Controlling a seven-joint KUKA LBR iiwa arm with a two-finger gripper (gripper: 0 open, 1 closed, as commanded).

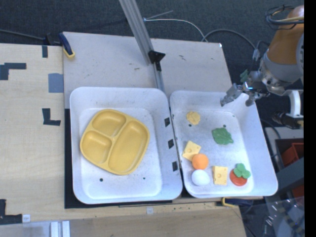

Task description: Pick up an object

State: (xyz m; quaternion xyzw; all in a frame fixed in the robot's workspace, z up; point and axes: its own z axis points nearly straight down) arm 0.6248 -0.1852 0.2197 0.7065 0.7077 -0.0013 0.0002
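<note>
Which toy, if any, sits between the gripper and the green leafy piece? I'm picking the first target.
None visible. The gripper hangs over the right bin's upper rim; bare bin floor lies between it and the green leafy piece.

yellow divided plate [114,141], white bins [79,181], green leaf [222,136], orange ball [200,161], white egg [200,177]

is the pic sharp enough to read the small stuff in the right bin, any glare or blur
Camera view: soft overall, even light, no strong glare on the white bins; small food pieces like the green leafy piece and white ball read by colour, with fuzzy edges; the gripper is blurred, fingers indistinct.
</note>
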